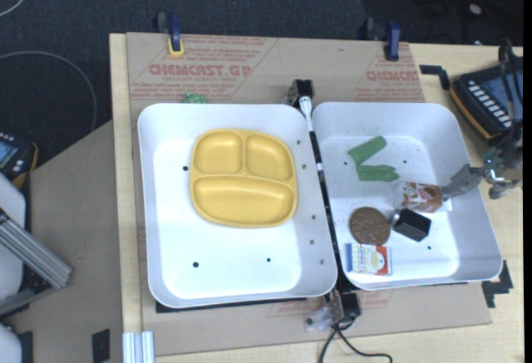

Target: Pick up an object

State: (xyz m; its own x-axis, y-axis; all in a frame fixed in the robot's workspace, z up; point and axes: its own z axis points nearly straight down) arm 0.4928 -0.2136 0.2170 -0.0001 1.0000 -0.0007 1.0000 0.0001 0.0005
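The desk (224, 62) is a brown board printed with red lettering, clamped at its far edge, and it carries two shallow white bins side by side. The left bin (166, 253) holds a yellow divided plate (243, 177) with three compartments, lying flat in the bin's far half, well apart from the near wall. A small green thing (194, 99) sits on the desk just beyond that bin's far rim. In the right bin (440, 125), two green pieces (371, 160) lie near the middle toward the far side, one slanted above the other. Nearer the front sits a round brown disc (370, 225), and just in front of it a small white and red packet (368, 259) lies against the near wall. To the right of the disc is a small black block (411, 225), and just beyond that a brown and white wrapper (422, 197). The pincer (460, 181) comes in over the right rim, its grey tip close beside the wrapper; whether its fingers are spread or closed cannot be told, and nothing is visibly held between them.
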